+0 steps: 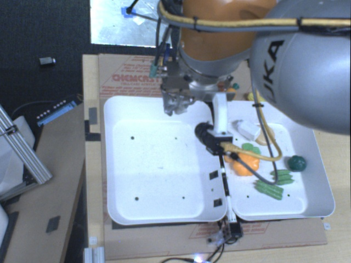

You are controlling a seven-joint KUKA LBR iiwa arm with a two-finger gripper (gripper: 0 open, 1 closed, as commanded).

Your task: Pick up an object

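**Objects bunched in the right bin, gripper up at the left bin's back rim**

Objects for picking: all of them sit in the right bin [312,201], and here's the count from the one overhead camera. One orange piece [245,165] close to the divider, partly crossed by a yellow cable [262,126]. One dark green ball [296,163] out toward the right side. Two green bean pods [272,183], one above the other, in front of the orange piece. One small green piece [250,147] just behind the orange piece. One white block [247,129] toward the back. Two bins in all, side by side; the left bin [159,169] shows bare white floor.

The arm [263,43] looms in from the right, grey with its orange band. The gripper [176,106] hangs over the left bin's back rim, well apart from the objects, nothing visible between its fingers; whether they're spread or closed, I cannot tell.
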